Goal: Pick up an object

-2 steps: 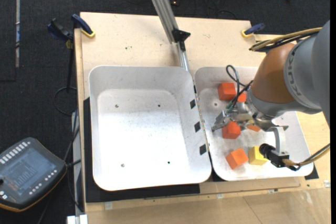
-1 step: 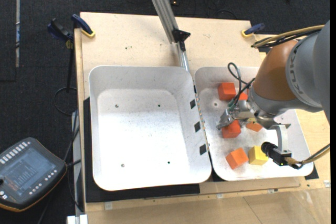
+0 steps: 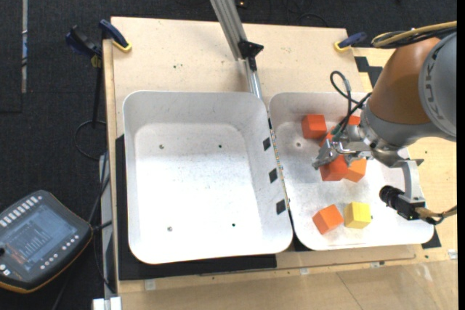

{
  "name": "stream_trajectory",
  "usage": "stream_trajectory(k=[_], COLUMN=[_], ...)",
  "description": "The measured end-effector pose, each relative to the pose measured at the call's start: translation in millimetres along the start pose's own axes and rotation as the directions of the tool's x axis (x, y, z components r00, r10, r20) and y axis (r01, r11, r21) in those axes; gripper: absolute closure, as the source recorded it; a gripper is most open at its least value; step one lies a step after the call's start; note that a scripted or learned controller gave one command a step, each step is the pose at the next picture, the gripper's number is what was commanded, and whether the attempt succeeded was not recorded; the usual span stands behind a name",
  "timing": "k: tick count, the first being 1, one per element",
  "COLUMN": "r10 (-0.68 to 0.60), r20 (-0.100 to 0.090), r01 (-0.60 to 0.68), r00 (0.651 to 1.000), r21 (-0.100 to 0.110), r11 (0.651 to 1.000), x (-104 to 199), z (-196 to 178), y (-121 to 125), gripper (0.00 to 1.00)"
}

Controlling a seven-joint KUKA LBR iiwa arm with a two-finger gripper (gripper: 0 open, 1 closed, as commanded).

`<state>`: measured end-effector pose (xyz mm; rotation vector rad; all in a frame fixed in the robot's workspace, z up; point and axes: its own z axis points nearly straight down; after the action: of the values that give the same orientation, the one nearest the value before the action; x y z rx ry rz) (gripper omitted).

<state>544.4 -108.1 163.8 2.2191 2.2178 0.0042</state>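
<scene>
My gripper (image 3: 329, 156) is low in the right bin (image 3: 294, 218), at the end of the grey and orange arm that comes in from the right. Directly under and touching its tip lies a red-orange block (image 3: 334, 170), with an orange block (image 3: 355, 170) pressed against that block's right side. The metal of the wrist covers the top of the red-orange block, so whether it is gripped cannot be seen. Another orange block (image 3: 314, 125) lies further back in the bin. An orange block (image 3: 328, 218) and a yellow block (image 3: 357, 215) sit near the front rim.
The left bin (image 3: 138, 149) stands beside the right one, their rims meeting at the middle. A metal pole (image 3: 221, 0) slants down to the back of the bins. Clamps (image 3: 115, 36) hold the board's corners. A teach pendant (image 3: 36, 239) lies at the lower left.
</scene>
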Motion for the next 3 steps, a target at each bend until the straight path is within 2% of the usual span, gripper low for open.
stream_trajectory(k=[1, 2, 3], r10=[-0.003, -0.009, -0.009], r20=[0.0, -0.003, -0.003], r01=[0.003, 0.009, 0.009], r00=[1.0, 1.0, 1.0], r21=[-0.001, 0.003, 0.007], r11=[1.0, 1.0, 1.0], x=[0, 52, 105], z=[-53, -66, -56], y=[2, 12, 18], gripper=[1.0, 1.0, 1.0])
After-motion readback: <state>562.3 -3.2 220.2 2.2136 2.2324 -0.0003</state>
